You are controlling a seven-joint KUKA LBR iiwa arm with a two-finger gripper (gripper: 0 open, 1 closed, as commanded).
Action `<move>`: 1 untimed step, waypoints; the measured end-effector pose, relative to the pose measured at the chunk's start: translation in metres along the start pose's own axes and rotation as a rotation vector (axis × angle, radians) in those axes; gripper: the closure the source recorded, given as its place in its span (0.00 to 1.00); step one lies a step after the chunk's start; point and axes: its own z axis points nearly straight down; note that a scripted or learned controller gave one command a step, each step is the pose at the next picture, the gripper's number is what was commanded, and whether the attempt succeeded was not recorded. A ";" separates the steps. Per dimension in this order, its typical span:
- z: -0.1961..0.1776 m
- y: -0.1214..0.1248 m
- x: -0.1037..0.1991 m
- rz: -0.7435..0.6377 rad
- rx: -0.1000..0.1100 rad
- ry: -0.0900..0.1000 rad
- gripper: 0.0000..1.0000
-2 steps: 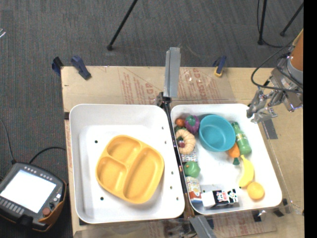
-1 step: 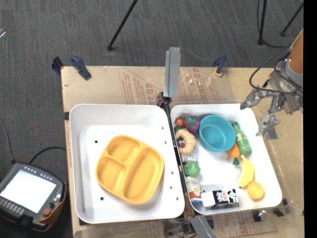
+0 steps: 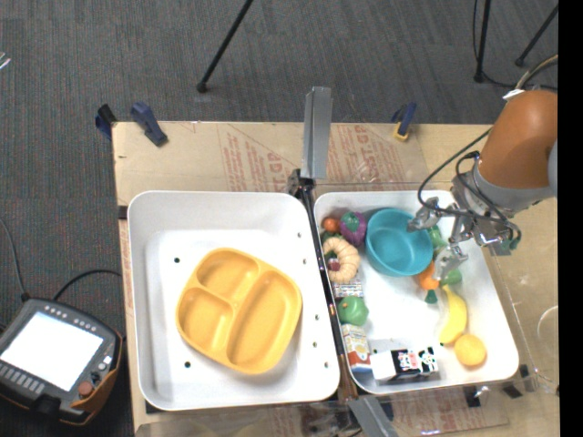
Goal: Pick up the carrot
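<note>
The gripper (image 3: pixel 453 237) hangs over the right bin (image 3: pixel 503 335), low among the toys, with its two fingers spread apart and nothing visibly between them. The carrot (image 3: pixel 429 282) lies just below and slightly left of the fingertips: a small orange piece with a green top, wedged between the teal bowl (image 3: pixel 398 242) on the gripper's left and the banana (image 3: pixel 453 315) just beneath it.

The crowding is the main hazard. The carrot is small and partly covered by the gripper, so whether the fingers straddle it or stand beside it cannot be told. If they close off-centre, they probably catch the bowl's rim or the banana's upper end instead, or pinch the green top and let the body slip out. A descent that lands a fingertip on the carrot likely pushes it sideways under the bowl edge, further from reach. The bowl is light and may tip or slide towards the doughnut (image 3: pixel 341 257) and the purple toy (image 3: pixel 353 227) on its far side from the tool. The yellow lemon (image 3: pixel 470 350) sits well below the gripper and seems safe.
</note>
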 end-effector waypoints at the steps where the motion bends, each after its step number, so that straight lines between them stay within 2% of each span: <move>1: 0.017 0.020 0.039 0.049 -0.001 -0.002 0.00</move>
